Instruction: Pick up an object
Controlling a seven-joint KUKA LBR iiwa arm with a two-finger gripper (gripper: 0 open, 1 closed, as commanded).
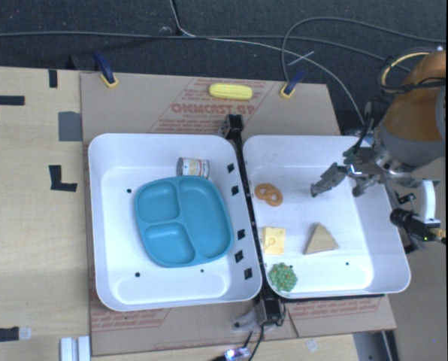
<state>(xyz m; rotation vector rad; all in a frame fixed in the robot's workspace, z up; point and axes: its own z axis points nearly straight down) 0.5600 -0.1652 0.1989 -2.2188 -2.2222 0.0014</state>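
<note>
There, the gripper [343, 180] was seen with fingers spread and nothing between them, above the right bin [374, 277]; the tan wedge [321, 240] lay below it, apart.

You're looking at robotics lab bench: cardboard sheet [209, 107] clamped down with blue clamps [104, 70], loose cables [231, 40] over dark carpet [74, 13], black tape marks [59, 177] on wood surface [21, 224].

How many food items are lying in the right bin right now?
4. A pretzel near the divider, a cheese square below it, a green broccoli piece at the front edge, and a tan wedge mid-bin. None looks hidden.
</note>
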